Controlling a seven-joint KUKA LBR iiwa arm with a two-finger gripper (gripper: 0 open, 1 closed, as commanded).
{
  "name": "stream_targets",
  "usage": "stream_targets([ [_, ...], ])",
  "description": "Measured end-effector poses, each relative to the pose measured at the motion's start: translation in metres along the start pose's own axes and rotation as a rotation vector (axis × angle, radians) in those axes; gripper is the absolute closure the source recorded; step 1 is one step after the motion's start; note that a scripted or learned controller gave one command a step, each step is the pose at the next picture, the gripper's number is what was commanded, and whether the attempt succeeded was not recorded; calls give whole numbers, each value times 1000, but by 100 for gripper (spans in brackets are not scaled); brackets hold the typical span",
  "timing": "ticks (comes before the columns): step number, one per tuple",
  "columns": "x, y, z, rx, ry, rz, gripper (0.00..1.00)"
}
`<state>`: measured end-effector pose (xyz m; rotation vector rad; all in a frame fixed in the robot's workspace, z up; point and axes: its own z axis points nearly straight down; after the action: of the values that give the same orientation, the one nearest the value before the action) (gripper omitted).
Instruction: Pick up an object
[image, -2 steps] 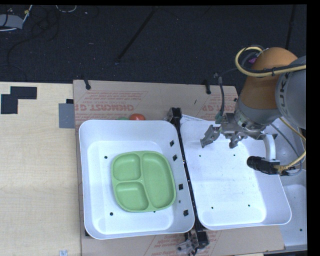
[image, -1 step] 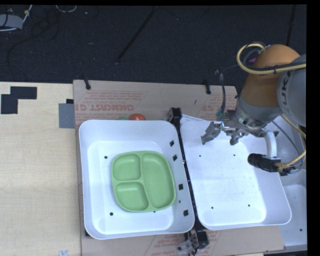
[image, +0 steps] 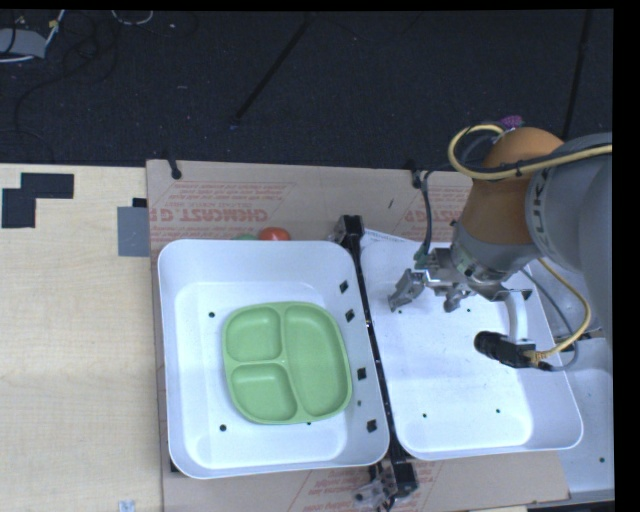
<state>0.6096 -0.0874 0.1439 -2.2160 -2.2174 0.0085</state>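
Claw (image: 428, 290) spread, nothing between fingers, over right bin (image: 470, 400); green plate (image: 287, 362) well apart in left bin (image: 190, 300) (flat, low-rimmed), so likely to close on air.

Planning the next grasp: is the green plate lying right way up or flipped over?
Right way up. The green plate lies flat in the left bin, and its three compartments show as hollows with raised dividers facing the camera.
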Motion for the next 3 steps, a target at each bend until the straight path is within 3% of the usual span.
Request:
stream_targets([
  [1, 1, -1, 54, -1, 0, 1, 0],
  [2, 0, 0, 41, -3, 0, 5, 100],
  [3, -7, 8, -14, -10, -1, 5, 100],
])
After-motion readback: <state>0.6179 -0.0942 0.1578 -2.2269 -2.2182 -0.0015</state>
